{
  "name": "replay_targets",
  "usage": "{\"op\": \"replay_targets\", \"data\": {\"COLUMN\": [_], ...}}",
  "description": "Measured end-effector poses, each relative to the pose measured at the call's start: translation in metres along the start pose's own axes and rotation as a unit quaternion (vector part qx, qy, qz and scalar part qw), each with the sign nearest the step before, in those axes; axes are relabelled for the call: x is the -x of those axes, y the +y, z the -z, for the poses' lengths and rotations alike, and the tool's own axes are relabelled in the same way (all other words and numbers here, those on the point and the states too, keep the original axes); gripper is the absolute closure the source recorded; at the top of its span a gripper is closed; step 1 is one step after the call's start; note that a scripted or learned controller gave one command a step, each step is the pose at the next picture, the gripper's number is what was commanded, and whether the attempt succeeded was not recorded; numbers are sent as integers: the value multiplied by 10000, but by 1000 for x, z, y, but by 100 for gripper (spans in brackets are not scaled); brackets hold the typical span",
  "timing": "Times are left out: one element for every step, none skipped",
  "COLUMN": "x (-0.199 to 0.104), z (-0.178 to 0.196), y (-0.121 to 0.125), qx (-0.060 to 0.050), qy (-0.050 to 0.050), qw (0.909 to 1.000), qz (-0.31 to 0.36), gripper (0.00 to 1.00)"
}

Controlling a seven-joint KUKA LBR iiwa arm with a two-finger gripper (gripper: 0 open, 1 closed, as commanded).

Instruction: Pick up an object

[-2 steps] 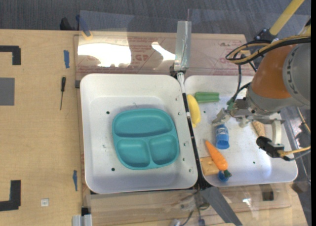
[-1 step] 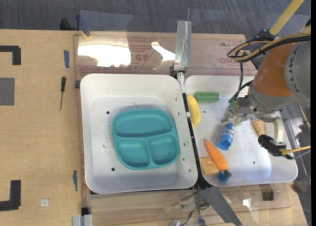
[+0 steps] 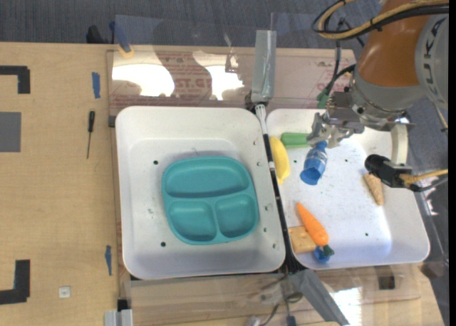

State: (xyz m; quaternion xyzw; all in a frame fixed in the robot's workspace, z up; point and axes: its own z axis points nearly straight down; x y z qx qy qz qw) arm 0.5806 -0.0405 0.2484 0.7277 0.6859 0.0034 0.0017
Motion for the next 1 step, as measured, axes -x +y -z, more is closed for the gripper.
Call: {"op": "replay_targets", "data": {"x": [-1], "z": [-6], "y": [29], "qx": [-59], "qy": [-17], "qw": [9998], "qz": [-172], "gripper": [100]}}
